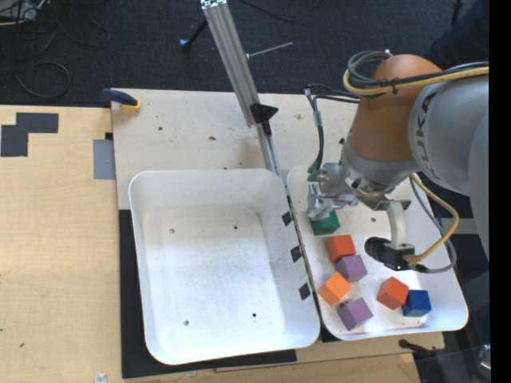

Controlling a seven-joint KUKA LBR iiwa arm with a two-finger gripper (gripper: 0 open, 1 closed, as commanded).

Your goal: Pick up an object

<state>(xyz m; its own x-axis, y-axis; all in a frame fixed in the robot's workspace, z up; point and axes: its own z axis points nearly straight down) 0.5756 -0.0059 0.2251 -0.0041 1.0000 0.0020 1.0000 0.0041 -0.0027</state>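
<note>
Camera view: pale bench (200,134), dark carpet beyond; end effector (322,211) grips green block (326,225).

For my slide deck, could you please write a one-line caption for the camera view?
KUKA arm's end effector poised over a green block in the right bin, beside orange, purple, red and blue blocks.
</note>
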